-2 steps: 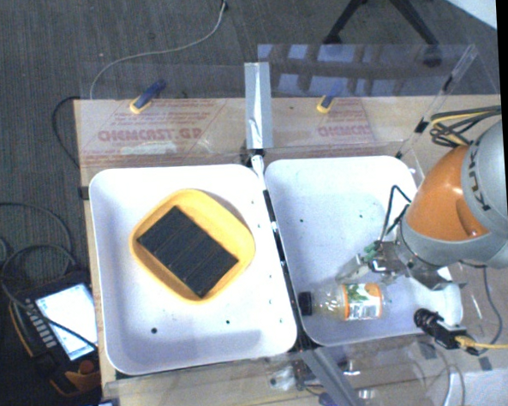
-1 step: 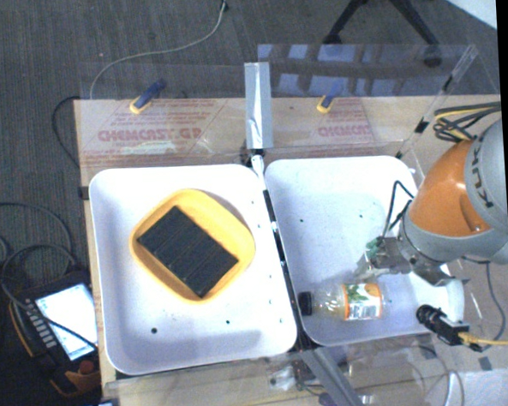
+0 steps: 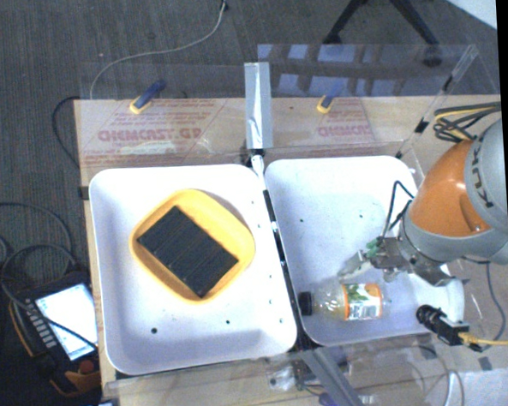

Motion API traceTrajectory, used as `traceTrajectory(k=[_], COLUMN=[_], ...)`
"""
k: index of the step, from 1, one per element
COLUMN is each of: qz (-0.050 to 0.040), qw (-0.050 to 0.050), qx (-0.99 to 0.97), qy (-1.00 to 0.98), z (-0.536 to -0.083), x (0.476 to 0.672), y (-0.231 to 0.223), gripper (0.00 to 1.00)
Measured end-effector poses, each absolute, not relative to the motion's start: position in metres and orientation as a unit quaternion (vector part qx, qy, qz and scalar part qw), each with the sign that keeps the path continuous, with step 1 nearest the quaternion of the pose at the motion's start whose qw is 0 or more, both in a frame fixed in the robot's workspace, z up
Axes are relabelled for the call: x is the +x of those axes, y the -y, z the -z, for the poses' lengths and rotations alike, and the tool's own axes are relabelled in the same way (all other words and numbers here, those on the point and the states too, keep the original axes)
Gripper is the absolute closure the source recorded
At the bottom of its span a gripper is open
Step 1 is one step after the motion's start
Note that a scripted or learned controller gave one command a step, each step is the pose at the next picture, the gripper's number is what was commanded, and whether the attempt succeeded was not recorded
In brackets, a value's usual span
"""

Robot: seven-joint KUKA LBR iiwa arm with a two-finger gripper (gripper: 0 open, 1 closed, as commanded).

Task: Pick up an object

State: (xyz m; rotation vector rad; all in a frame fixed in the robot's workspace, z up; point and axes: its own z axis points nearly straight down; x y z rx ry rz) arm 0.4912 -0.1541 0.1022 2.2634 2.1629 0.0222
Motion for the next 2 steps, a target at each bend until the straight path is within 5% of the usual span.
traceTrajectory(k=[2], qz=[-0.0048], qw=[0.004], qx=[0.726], qy=[-0.688], z=[-0.0918], x=[0.4888], y=[0.1629], gripper=[0.00])
